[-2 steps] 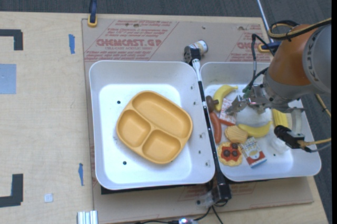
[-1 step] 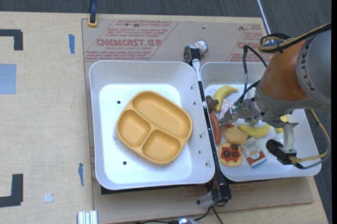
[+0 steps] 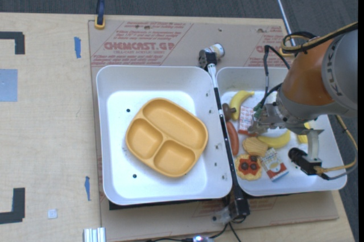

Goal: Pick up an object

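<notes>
Toy food pieces [image 3: 256, 147] heaped in the right white bin [image 3: 335, 178], directly below the gripper [image 3: 263, 121] hovering low over them, finger state impossible to tell, nothing visibly lifted, so pickup judged not yet done.

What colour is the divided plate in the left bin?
Yellow-orange, plain; the divided plate shows clearly in the camera view.

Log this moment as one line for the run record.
arm: over right bin | pincer: low among toy food, beside banana | grasp: none visible | left bin: yellow divided plate
</notes>
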